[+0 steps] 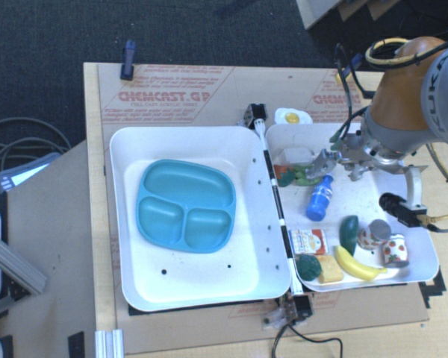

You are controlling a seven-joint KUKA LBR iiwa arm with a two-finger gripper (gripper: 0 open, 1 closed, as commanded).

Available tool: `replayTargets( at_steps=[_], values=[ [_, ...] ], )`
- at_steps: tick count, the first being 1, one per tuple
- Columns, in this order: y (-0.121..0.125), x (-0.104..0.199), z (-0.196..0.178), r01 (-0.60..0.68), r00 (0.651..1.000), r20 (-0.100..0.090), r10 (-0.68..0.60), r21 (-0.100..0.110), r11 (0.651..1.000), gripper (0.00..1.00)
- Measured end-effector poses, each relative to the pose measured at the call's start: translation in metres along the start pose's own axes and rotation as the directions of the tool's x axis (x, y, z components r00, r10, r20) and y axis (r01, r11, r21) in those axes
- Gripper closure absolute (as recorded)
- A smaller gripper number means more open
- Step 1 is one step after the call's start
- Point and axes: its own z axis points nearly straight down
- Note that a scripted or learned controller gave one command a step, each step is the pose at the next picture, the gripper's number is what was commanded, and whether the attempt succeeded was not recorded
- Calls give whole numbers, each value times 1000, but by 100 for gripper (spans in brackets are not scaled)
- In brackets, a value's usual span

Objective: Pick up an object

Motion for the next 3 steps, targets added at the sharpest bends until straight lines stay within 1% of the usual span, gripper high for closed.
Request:
replayTargets(
  at_steps=[1,2,3],
  values=[
    [28,12,68,-2,1000,0,2,2,1000,0],
    [30,12,56,-2,1000,1,2,-4,1000,100],
    [-26,74,-58,0,1000,0,0,-2,1000,100]
  ],
)
